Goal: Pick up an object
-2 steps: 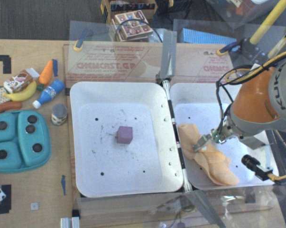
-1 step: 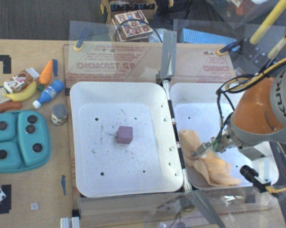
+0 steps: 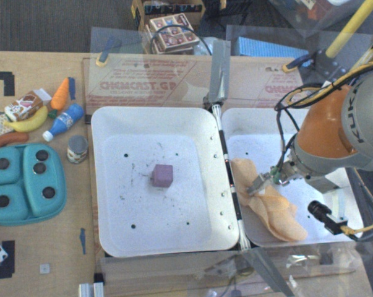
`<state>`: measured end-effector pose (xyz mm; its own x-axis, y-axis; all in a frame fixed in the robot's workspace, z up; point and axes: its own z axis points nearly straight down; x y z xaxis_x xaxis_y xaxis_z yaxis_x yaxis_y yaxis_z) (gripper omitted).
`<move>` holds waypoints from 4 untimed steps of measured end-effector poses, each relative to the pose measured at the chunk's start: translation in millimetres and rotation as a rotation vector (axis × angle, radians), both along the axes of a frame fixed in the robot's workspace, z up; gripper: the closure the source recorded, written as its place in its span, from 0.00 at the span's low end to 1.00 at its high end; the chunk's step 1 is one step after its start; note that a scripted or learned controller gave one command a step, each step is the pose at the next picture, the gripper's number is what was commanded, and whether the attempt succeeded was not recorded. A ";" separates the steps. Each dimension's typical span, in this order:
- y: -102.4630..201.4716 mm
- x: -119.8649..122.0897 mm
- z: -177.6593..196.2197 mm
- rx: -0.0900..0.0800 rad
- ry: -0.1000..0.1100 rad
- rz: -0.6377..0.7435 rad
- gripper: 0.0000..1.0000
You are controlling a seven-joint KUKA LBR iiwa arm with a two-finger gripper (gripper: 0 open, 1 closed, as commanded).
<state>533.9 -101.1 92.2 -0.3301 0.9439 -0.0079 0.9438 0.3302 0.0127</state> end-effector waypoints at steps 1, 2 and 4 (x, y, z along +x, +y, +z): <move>-60.5 -35.7 27.0 0.002 0.012 -0.120 0.00; -12.1 -13.2 -1.5 0.002 0.005 -0.026 0.00; -0.4 -42.4 9.1 0.006 -0.004 -0.069 1.00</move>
